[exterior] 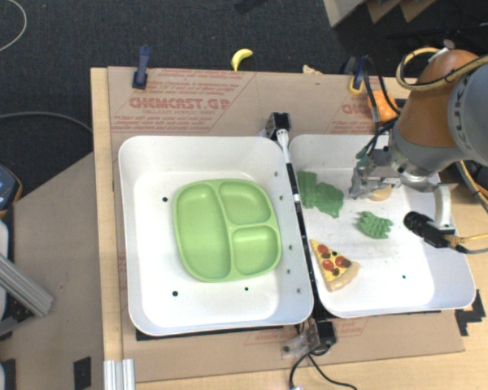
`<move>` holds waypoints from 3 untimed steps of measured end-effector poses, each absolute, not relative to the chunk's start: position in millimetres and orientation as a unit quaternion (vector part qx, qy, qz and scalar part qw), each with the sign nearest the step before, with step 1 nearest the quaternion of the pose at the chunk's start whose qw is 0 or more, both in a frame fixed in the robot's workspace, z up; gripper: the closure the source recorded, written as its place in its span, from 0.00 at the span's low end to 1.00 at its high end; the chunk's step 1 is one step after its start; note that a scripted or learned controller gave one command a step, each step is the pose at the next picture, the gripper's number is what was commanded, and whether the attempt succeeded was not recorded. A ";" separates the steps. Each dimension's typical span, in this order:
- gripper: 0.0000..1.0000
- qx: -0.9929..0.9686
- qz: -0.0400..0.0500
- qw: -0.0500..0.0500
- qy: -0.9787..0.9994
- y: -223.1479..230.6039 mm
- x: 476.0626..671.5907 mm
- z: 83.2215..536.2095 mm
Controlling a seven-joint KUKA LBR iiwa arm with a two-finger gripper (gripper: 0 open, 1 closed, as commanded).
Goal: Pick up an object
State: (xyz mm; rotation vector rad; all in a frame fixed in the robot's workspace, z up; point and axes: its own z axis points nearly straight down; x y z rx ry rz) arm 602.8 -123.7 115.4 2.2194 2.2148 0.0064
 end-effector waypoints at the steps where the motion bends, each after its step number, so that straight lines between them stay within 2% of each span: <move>1: 1.00 0.704 0.003 0.002 0.710 -21.8 606.9 189.5; 2: 1.00 0.707 0.001 0.001 0.707 -27.6 606.0 195.2; 3: 1.00 0.705 -0.001 -0.003 0.709 46.6 580.4 184.0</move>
